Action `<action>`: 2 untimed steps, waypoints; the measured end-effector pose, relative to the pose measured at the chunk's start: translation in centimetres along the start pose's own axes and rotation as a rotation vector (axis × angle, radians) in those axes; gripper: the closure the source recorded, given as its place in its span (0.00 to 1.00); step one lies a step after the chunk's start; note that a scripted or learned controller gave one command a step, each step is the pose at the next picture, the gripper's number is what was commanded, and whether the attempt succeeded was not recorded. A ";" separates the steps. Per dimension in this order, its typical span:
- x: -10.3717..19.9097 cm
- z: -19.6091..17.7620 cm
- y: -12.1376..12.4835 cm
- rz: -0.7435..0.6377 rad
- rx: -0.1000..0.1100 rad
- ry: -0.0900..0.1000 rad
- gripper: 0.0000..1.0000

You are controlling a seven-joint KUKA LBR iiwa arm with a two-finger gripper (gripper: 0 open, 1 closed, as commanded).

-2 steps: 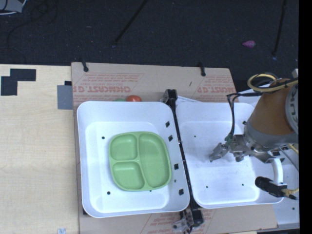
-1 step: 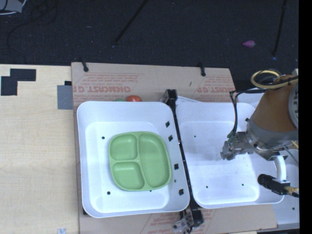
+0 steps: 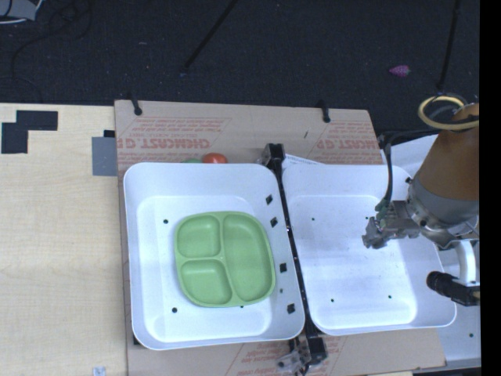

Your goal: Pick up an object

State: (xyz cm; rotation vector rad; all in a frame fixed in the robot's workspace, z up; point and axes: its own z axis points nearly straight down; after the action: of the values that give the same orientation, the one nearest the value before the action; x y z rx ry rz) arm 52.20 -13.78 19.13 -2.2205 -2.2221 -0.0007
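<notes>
A light green divided plate lies flat in the left white bin. My gripper hangs over the right white bin, near its right side, at the end of the grey arm with the orange band. It is far to the right of the plate, across the divider between the bins. The floor of the bin under the gripper is bare white.
A small red and green object sits just behind the left bin's back rim on the cardboard. A black clamp bar runs between the two bins. Wooden bench surface lies to the left.
</notes>
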 end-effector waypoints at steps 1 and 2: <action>0.3 -5.2 1.0 -0.001 -0.002 -0.001 1.00; 0.2 -8.2 1.1 0.000 0.000 -0.001 1.00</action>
State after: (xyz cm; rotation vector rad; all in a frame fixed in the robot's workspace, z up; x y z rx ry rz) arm 53.26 -13.55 27.32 -2.2214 -2.2222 -0.0006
